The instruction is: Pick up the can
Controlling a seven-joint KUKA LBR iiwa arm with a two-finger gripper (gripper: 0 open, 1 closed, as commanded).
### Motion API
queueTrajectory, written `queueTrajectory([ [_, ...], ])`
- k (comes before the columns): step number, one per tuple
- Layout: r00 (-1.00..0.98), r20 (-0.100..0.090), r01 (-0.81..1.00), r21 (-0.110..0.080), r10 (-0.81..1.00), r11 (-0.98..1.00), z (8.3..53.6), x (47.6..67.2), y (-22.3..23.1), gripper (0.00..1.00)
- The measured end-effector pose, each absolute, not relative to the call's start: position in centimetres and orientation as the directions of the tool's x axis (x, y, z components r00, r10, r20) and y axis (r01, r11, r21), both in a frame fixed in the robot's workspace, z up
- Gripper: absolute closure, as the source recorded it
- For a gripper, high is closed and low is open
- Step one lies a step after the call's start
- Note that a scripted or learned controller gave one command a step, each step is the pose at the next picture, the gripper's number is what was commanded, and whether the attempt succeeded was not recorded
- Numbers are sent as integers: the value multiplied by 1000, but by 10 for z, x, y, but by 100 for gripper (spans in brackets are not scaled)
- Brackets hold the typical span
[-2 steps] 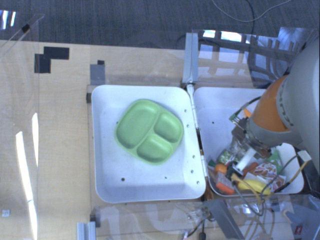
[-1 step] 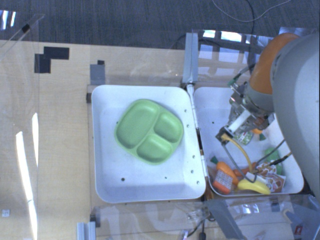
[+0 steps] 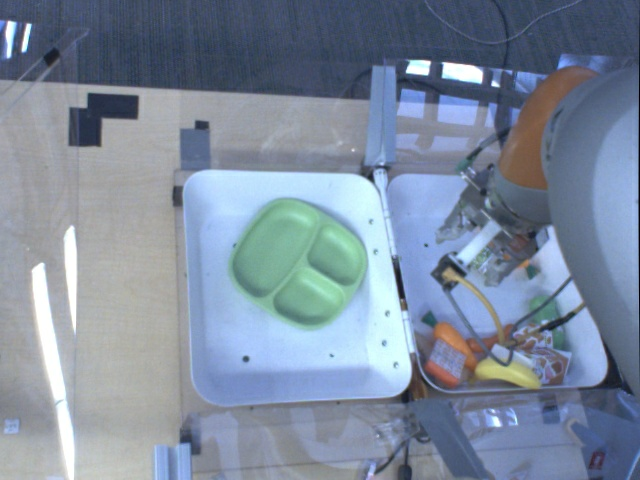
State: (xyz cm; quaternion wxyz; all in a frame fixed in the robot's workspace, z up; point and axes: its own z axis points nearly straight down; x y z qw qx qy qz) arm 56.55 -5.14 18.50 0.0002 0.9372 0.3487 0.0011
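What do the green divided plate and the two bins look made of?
Green divided plate: likely moulded plastic, matte to satin; uniform colour, soft rounded compartment edges, only faint sheen. Left bin and right bin: probably plastic or painted metal, smooth white; rounded corners, small dark holes in the left bin's floor. The view can't settle which.

No lettering, brand, number or sign can be read anywhere. The printed packet (image 3: 540,353) at the right bin's (image 3: 410,203) near corner and the orange package (image 3: 447,355) beside it carry markings too small and blurred to make out.
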Motion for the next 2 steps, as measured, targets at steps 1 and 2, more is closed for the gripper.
queueTrajectory([
  [1, 820, 2, 572, 1, 572, -820, 193, 642, -83, 0],
  [2, 797, 5, 604, 3, 604, -797, 87, 624, -101, 0],
])
